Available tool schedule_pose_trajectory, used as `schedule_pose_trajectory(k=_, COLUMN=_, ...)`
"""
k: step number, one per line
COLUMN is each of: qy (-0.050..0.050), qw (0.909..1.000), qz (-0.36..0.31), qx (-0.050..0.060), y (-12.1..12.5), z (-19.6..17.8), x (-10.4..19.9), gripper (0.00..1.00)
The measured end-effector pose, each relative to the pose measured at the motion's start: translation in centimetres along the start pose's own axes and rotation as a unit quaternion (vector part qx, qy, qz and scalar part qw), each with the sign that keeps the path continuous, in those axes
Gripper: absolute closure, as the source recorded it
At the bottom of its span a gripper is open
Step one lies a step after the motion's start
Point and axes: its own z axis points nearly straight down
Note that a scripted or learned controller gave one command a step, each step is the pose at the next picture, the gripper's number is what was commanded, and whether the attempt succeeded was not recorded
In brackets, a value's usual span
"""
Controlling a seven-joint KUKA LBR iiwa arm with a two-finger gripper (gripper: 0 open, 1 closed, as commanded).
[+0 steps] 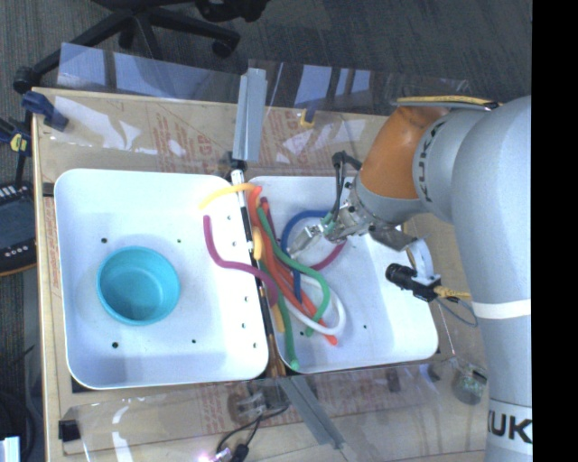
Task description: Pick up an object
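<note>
**Gripper down among the tangled cords in the right bin**

From where I stand, the arm (470, 171) comes in from the right, its orange band (397, 158) bent over the right bin (397, 334). The gripper (318, 231) sits low inside that bin, near its upper middle, right at the top of a heap of bendy cords (293, 271) — green, red, orange, blue, white and purple strands looped over one another. A blue loop (291, 236) curls just beside the gripper on its left, and a purple strand (332, 255) runs just below it. Whether the gripper is spread or pinched on a strand I cannot tell; the metal parts blur into the cords there.

The heap lies against the left wall of the right bin. A magenta cord (219, 253) and a yellow one (219, 193) spill over the divide into the left bin (81, 194). In that left bin a teal bowl (138, 285) stands upright toward the lower left, well apart from the cords.

Both bins rest side by side on the wooden surface (135, 135) — a black office-chair base (172, 23) shows on the floor beyond it.
</note>
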Motion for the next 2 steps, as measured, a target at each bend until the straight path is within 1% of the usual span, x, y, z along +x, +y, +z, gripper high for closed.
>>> schedule_pose_trajectory(k=1, qy=0.000, qw=1.0000, qz=0.000, qx=0.000, y=0.0, z=0.0, x=0.0, gripper=0.00)
schedule_pose_trajectory(k=2, qy=-0.001, qw=1.0000, qz=-0.001, qx=-0.001, y=0.1, z=-1.0, x=0.0, gripper=1.00)
